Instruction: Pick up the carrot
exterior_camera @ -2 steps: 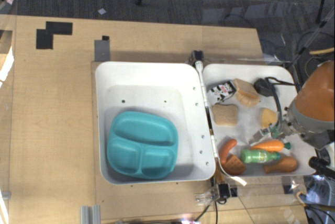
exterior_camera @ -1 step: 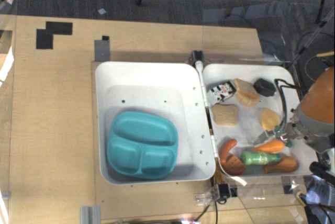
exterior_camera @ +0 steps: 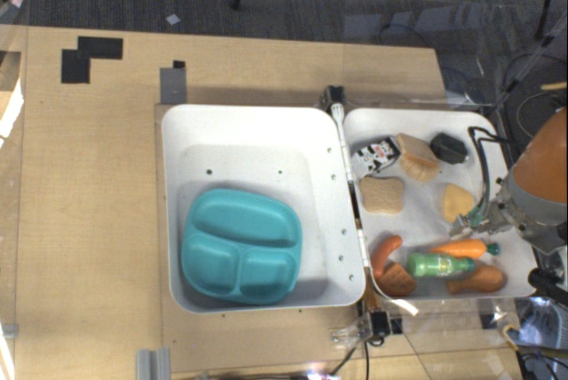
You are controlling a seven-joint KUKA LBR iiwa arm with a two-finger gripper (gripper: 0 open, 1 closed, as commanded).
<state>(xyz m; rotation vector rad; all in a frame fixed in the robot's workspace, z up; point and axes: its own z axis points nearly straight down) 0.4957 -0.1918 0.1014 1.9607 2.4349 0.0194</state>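
The carrot, orange with a green tip at its right end, lies in the right bin near the front right, just above a green bottle. My gripper comes in from the right and sits low over the carrot's right end, very close to or touching it. The grey wrist and orange band rise behind it and hide part of the bin's right side.
The right bin also holds a red sausage, a brown sweet potato, bread pieces, a yellow wedge, a black object and a small printed pack. A teal divided tray lies in the left bin.
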